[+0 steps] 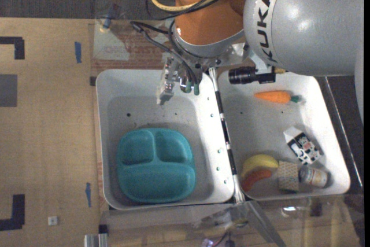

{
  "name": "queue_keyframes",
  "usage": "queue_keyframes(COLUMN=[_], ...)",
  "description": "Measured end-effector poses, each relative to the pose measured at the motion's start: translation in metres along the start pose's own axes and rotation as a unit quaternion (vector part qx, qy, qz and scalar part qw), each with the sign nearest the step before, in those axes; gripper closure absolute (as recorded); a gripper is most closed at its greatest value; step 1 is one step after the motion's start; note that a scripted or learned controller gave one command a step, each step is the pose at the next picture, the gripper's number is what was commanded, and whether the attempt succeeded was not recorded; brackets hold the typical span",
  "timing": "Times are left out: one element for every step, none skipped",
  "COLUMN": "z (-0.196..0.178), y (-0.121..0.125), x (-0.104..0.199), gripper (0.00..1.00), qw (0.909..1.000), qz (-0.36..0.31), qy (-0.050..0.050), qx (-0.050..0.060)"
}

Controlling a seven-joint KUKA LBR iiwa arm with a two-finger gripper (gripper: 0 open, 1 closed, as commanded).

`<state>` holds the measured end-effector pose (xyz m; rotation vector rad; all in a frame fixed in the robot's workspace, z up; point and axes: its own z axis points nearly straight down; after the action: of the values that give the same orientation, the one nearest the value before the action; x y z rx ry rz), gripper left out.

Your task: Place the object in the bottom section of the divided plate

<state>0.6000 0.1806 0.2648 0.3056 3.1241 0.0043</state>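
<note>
A teal divided plate (pixel 155 166) lies flat in the left bin (pixel 110 124), toward its near side. It has two small sections at the top and one wide section at the bottom, all bare. My gripper (pixel 180 89) hangs over the far part of the left bin, above and slightly right of the plate. It is open with nothing between its fingers. An orange carrot (pixel 273 97) lies at the far end of the right bin.
The right bin (pixel 329 124) also holds a white carton (pixel 302 146), a yellow banana (pixel 260 162), a red piece (pixel 257 178), a brown block (pixel 287 175) and a small can (pixel 315 176). The bins share a rim (pixel 224 136). The arm's bulk overhangs both bins' far edges.
</note>
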Motion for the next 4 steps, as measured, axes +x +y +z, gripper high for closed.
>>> queue_keyframes(z=[0.007, -0.067, -0.058, -0.053], y=[0.045, 0.052, 0.054, 0.052], x=[-0.01, -0.03, -0.054, -0.058], gripper=[1.0, 1.0, 1.0, 1.0], qw=[0.985, 0.9083, 0.7375, 0.5804], qz=[-0.173, -0.418, -0.675, -0.814], qy=[-0.003, -0.004, -0.004, -0.003], qx=[-0.001, -0.002, -0.001, -0.001])
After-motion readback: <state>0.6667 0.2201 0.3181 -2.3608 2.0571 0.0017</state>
